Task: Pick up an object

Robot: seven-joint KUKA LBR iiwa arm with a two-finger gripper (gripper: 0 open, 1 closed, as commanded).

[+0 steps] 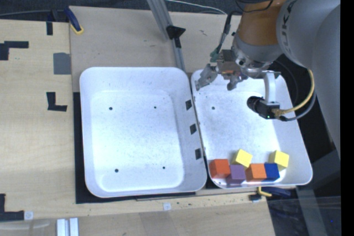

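Several small blocks lie bunched at the near edge of the right bin: an orange block, a purple block, a yellow block, a second orange block, a blue block and a second yellow block. My gripper hangs over the far end of that bin, well away from the blocks. Its two fingers are spread apart with nothing between them.
The left bin sits beside the right one, with black clips along the shared rim. A slanted metal rail crosses the bench behind the bins. A black cable with a connector hangs from the wrist over the right bin.
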